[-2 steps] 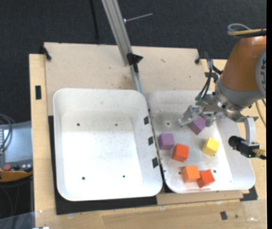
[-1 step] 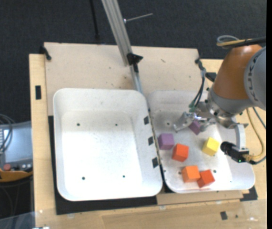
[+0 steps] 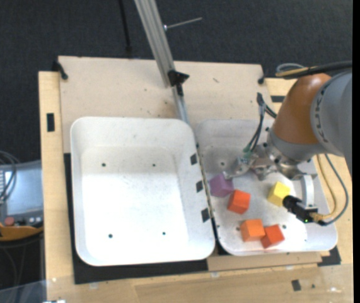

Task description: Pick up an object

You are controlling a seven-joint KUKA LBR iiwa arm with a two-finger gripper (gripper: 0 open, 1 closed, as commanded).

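The purple block (image 3: 220, 184) is lying near the left wall of the right bin (image 3: 321, 238), just beside the gripper (image 3: 250, 166), whose state cannot be told. It is likely being risked that the block gets nudged against an orange block (image 3: 239, 201) instead of gripped. A yellow block (image 3: 278, 192) and two touching orange blocks (image 3: 261, 232) are being held toward the bin's front edge, while the left bin (image 3: 85, 137) is sitting alongside.

On the counter (image 3: 50, 169) sat two white bins side by side. The left bin (image 3: 135, 188) showed only its speckled floor. In the right bin (image 3: 230, 137) lay a purple block (image 3: 220, 184), an orange block (image 3: 239, 201), a yellow block (image 3: 279, 192), and two more orange blocks (image 3: 261, 232) touching near the front rim. The grey arm (image 3: 312, 115) reached in above them, its tool (image 3: 258, 166) low over the bin, near the purple block.
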